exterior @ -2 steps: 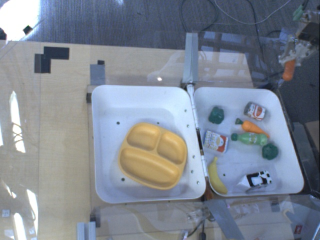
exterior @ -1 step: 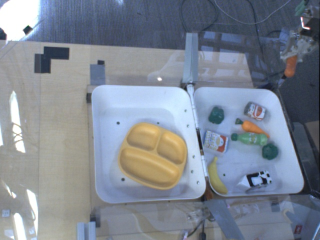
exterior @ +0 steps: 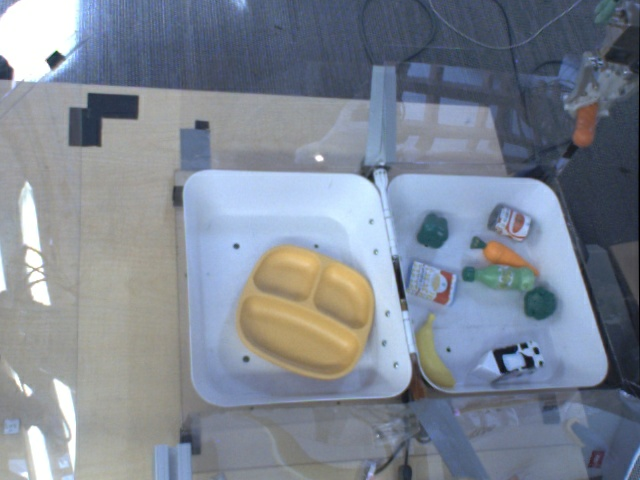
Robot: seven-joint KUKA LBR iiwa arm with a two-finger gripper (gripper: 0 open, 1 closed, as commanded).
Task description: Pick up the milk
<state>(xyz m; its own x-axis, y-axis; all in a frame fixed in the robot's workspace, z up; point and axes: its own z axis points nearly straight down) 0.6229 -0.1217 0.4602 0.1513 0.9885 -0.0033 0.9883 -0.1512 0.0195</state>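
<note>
The milk (exterior: pixel 517 360) is a small carton with black and white cow patches. It lies on its side near the front right corner of the right bin (exterior: pixel 570 268). Nothing touches it; the banana (exterior: pixel 432 350) lies to its left, and a dark green vegetable (exterior: pixel 540 303) sits just behind it.
The right bin also holds a red and white carton (exterior: pixel 432 283), a green bottle (exterior: pixel 500 278), a carrot (exterior: pixel 503 255), a can (exterior: pixel 510 223) and a broccoli (exterior: pixel 432 230). A yellow divided plate (exterior: pixel 305 310) lies in the left bin (exterior: pixel 215 268). Cables and hardware with an orange piece (exterior: pixel 586 123) sit beyond the far right corner.
</note>
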